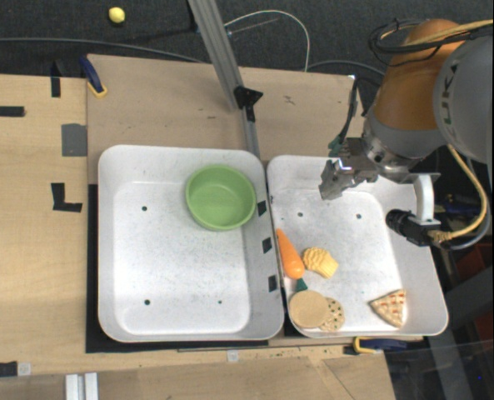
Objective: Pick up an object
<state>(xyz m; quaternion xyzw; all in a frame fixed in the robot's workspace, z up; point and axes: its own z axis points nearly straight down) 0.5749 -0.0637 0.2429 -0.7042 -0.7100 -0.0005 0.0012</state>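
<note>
End effector [336, 177] hovers over right bin [413, 248], above the carrot [291, 257]; grip state unreadable. Risk: carrot lies against bin wall, so fingers may strike it.

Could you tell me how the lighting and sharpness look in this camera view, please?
Camera view: even, soft lighting, with faint shadows under the green bowl and the carrot; no strong glare on the white bins; the gripper looks slightly soft, the toy food reasonably sharp.

Robotics lab: taped bench [30, 223], white bins [113, 223], cables [263, 23].
</note>
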